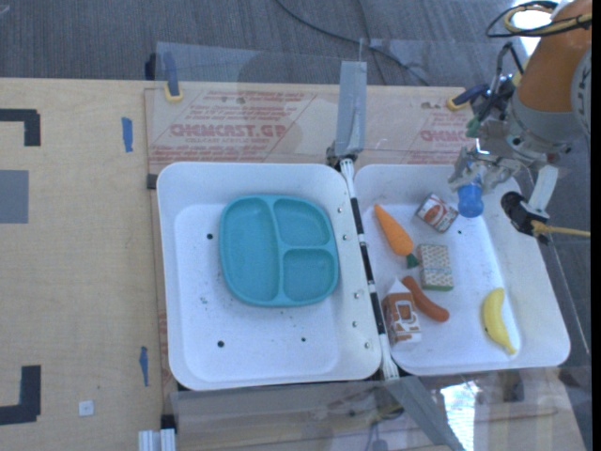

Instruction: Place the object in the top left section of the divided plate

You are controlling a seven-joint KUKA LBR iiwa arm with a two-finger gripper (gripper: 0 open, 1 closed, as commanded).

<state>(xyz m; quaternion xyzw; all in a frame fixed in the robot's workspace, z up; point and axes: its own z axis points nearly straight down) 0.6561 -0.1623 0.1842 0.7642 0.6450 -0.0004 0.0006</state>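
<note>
So the teal divided plate (228, 252) sat in the left bin (188, 346), and none of its three sections had anything in them: one big section on its left side and two smaller ones stacked on its right. Everything else was off to the right of the plate, across the divider, in the right bin (535, 346).

The gripper (479, 172) hung well to the right of the plate, up near the far edge of that bin, with the arm (549, 73) and its orange band above it. A small blue object (470, 200) was right underneath the claw. Honestly I couldn't tell if the claw was open, closed, or actually had hold of the blue thing, since it was too small and cluttered there.

Closest to the plate was a carrot (394, 231), lying at a slant just past the divider. A bit further right was a small can (435, 212) on its side, just beside the blue object. Lower down were a speckled block (435, 266), a sausage (427, 299) and a brown carton (401, 318) touching each other. The banana (497, 319) was farthest from the plate.
</note>
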